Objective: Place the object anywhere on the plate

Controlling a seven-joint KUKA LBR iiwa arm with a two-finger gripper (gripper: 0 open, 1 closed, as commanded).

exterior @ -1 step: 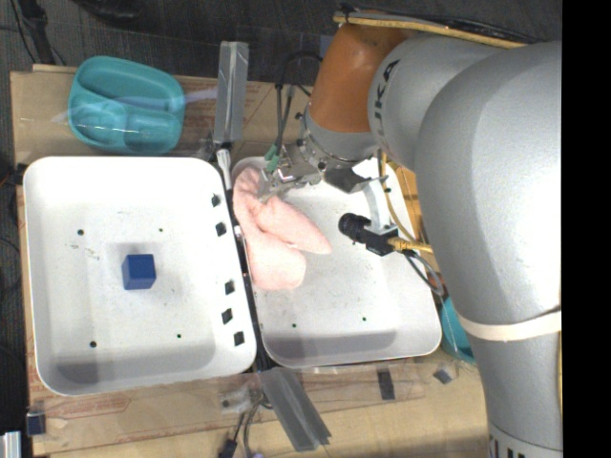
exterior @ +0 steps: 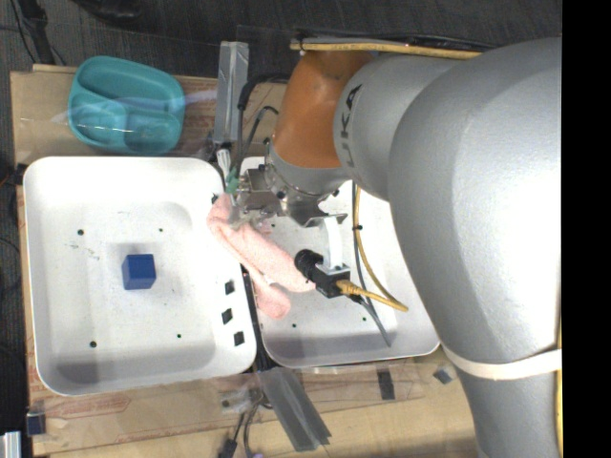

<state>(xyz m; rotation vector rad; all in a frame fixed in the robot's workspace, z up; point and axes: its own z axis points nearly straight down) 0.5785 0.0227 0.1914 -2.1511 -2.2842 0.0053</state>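
Tool (exterior: 250,203) sits on far end of pink cloth-like object (exterior: 256,256) draped over bin divider, finger state unclear; soft, light, floppy, so pinch a bunched fold.

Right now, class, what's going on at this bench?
A grey robot arm reaches in from the right, and its gripper sits at the top end of a pink cloth. The cloth lies across the seam between the two white bins, draped over the left bin's right rim and into the right bin. A small blue cube rests alone on the floor of the left bin. A teal container stands on the bench behind the bins.
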